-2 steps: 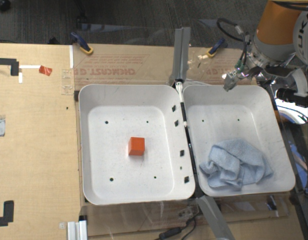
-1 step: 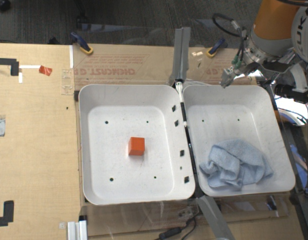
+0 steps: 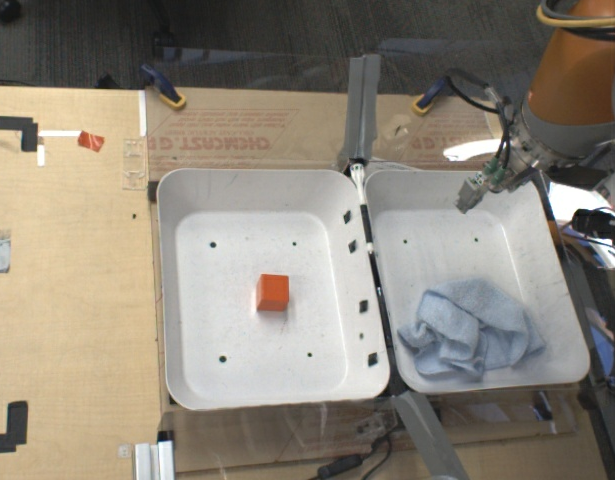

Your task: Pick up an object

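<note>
Starting at the lower edge of the frame, you have the two white bins side by side on the desk (image 3: 67, 348), and nothing in either one has been lifted yet. In the lower right, the crumpled grey-blue cloth (image 3: 472, 326) lies in a heap on the floor of the right bin (image 3: 577, 368), close to its front wall. Left of it, across the divider, the orange block (image 3: 273, 293) sits flat near the middle of the left bin (image 3: 172, 268), well apart from every wall and with open floor all round it. Either one would serve as the object to pick up, and both rest untouched.

Moving further back, to the upper right of the frame, you find the gripper (image 3: 471, 197) hanging over the back part of the right bin, near its rear wall, slanting down and to the left from the grey arm with its orange band (image 3: 577, 58). It is well apart from the cloth and further again from the block. From this slant you cannot tell how its tip stands, and nothing is visibly caught in it.

So, judging by this, the task is at its start: the approach, the descent, the grasp and the lift all remain. The cloth is the nearer target.
</note>
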Available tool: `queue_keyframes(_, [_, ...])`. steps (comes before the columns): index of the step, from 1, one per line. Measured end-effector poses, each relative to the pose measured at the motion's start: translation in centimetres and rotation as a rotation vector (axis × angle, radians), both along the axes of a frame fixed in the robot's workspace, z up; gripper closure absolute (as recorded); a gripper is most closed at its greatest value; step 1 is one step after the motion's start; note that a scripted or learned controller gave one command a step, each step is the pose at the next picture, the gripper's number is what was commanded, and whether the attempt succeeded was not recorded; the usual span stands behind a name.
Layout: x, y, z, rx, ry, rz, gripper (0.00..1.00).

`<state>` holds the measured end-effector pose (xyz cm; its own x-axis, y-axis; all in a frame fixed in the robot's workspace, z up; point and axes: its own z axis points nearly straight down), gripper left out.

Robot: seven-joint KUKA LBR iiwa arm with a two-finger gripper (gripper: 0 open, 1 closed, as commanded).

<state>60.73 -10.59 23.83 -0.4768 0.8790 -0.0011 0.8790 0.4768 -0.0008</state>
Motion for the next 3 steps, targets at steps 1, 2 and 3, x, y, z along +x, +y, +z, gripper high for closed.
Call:
queue_keyframes(1, [4.6,1.3,3.2,0.0,-0.002,-0.02,1.0])
queue_keyframes(2, [2.6,1.4,2.5,0.0,0.0,0.161,1.0])
queue_keyframes(3, [5.1,-0.4,3.0,-0.001,-0.002,0.177,1.0])
